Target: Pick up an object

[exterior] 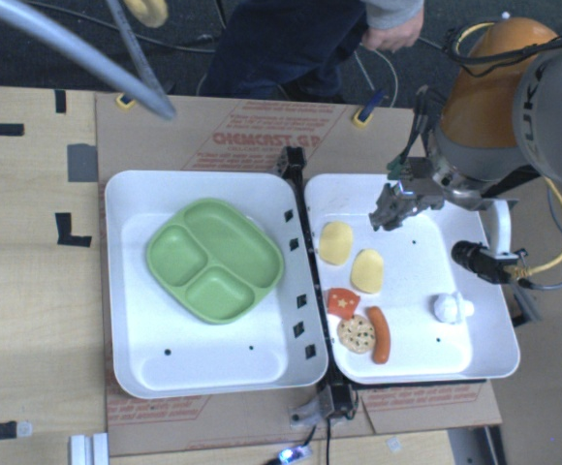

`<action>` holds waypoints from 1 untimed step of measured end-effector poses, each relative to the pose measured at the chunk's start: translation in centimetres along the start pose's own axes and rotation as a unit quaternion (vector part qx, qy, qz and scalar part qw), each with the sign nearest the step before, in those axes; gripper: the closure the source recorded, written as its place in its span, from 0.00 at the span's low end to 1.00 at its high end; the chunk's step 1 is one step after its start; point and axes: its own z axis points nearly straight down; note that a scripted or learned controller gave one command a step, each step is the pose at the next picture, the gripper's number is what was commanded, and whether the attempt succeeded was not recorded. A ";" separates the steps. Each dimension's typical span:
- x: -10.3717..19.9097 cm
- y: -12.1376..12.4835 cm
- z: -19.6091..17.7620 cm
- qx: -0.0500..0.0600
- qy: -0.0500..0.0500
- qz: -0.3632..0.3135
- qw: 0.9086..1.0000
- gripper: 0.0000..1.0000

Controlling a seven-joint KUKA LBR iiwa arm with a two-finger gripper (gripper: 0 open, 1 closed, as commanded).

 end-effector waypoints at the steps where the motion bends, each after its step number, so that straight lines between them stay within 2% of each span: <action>1: 5.0 -2.0 1.6 0.002 0.000 0.000 1.000 1.00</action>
